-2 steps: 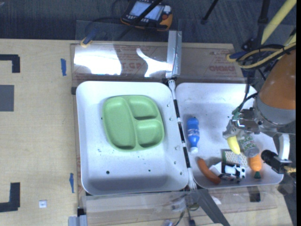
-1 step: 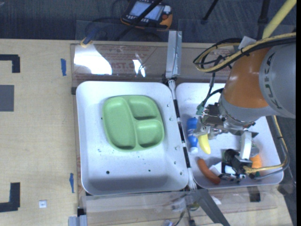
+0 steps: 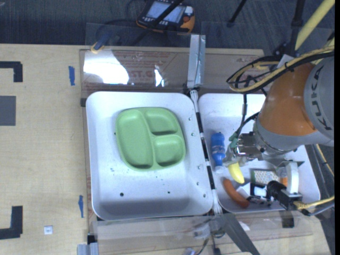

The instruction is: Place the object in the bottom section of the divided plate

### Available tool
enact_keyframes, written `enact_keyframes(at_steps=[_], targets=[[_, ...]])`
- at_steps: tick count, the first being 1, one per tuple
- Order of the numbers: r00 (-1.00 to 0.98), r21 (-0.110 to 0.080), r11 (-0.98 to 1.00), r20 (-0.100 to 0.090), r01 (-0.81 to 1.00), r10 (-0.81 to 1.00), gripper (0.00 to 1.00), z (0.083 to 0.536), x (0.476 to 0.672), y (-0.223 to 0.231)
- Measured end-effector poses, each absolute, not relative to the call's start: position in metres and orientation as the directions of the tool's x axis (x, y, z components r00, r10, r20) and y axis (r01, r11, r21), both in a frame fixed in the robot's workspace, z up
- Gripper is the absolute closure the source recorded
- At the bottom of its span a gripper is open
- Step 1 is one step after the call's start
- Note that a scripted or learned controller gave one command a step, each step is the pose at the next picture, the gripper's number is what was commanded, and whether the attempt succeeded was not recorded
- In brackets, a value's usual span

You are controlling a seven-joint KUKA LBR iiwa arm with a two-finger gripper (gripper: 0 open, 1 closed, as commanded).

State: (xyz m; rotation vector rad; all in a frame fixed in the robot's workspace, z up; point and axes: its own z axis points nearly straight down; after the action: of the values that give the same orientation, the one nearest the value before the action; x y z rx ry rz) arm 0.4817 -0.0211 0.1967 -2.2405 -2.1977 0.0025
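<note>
Plate: a green divided plate (image 3: pixel 150 138) lies in the left bin (image 3: pixel 106 195), toward its top edge, all three sections bare.
Objects: a blue bottle (image 3: pixel 218 145), a yellow piece (image 3: pixel 236 172) and an orange-red piece (image 3: pixel 235 192) lie along the right bin's (image 3: pixel 223 108) left edge.
Arm: the arm (image 3: pixel 295 102) hangs over the right bin, wrist low, near the yellow piece.
Gripper: the gripper (image 3: pixel 245 152) sits just beside the yellow piece; whether it is wide, narrow or holding cannot be told.
Risk: the three objects crowd together, so a grasp may nudge a neighbour or close on nothing; a loose hold could drop the load at the divider between bins.
</note>
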Motion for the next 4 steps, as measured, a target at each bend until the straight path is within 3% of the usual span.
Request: enact_keyframes(at_steps=[1, 2, 3, 4], targets=[[0.083, 0.000, -0.083, 0.000, 0.997, 0.997, 1.00, 0.208, 0.510, 0.033], [-0.174, 0.001, 0.174, 0.000, 0.985, 0.985, 1.00, 0.185, 0.539, 0.110], [-0.316, 0.002, 0.316, -0.001, 0.949, 0.949, 1.00, 0.175, 0.560, 0.157], [-0.316, 0.002, 0.316, -0.001, 0.949, 0.949, 0.00, 0.175, 0.560, 0.157]])
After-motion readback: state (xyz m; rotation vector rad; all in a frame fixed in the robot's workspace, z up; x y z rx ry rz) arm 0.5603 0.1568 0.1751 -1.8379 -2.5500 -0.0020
